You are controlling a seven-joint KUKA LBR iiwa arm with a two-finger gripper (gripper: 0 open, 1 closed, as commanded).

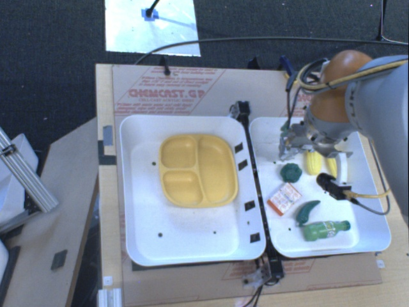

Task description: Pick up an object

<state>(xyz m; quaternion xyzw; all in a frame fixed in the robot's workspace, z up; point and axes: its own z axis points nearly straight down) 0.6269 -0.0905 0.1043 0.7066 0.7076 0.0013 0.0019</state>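
Toward the right bin's [377,235] near edge lie a green bottle [324,229] and green pepper [307,210]. Farther in, the gripper [293,147], grip state indeterminable, hovers beside yellow corn [312,163]; descend centred, avoiding neighbours.

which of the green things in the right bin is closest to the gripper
The round dark green lump, lying just below the gripper. The curved green pepper and the green bottle lie farther down the bin, toward its front edge.
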